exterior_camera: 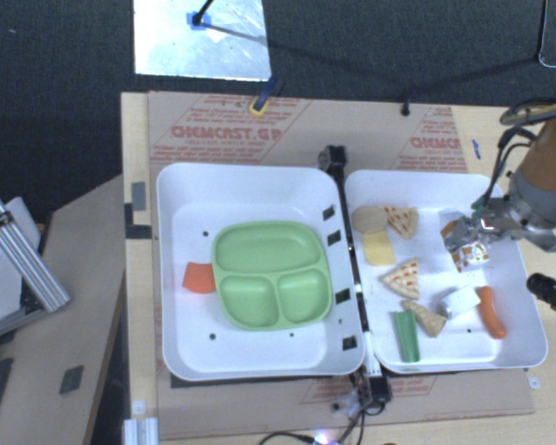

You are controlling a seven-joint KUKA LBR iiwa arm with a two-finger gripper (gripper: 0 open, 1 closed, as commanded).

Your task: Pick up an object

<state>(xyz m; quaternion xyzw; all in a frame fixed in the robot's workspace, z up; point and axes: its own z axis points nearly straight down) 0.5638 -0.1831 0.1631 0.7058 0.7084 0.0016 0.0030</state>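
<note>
Green stick (406,336) and sausage (490,311) lie at the near edge of the right bin (514,355); the left bin (181,248) bears a green tray (269,274). Gripper (470,239) hangs low over the right bin's far-right part, over a crumpled item (471,254); whether it grips cannot be told. Judged best: descend straight, centred on that one item, clear of the white block (461,300) just nearer.

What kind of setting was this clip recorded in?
Most likely a robotics lab bench set up for picking trials. Two white bins sit side by side on a cardboard sheet, toy food such as a pizza slice lies in one, and a robot arm reaches in.
</note>
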